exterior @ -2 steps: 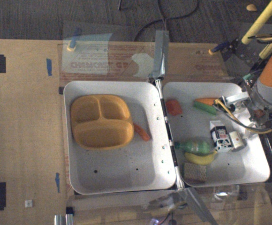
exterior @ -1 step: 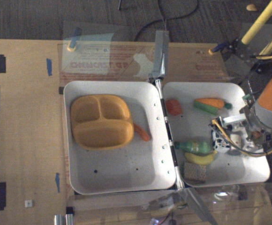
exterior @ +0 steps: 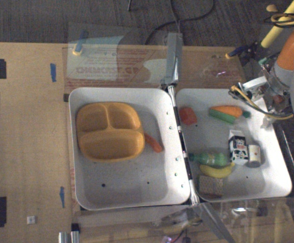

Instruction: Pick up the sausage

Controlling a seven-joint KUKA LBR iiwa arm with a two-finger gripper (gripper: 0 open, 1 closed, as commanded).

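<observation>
Orange-red sausage (exterior: 154, 143) lies in the left bin (exterior: 132, 186), touching the right edge of the yellow tray (exterior: 109, 130), slanting toward the near right. Short, smooth, rounded cylinder; probably slippery plastic. Arm (exterior: 289, 59) sits at the far right, well apart from it; gripper state cannot be told. Advice: travel left over the divider, align jaws across the short axis, descend clear of the tray's raised rim.

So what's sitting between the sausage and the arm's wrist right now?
In the camera view: the bins' divider, a red-orange food piece, then a carrot lie between sausage and wrist.
</observation>
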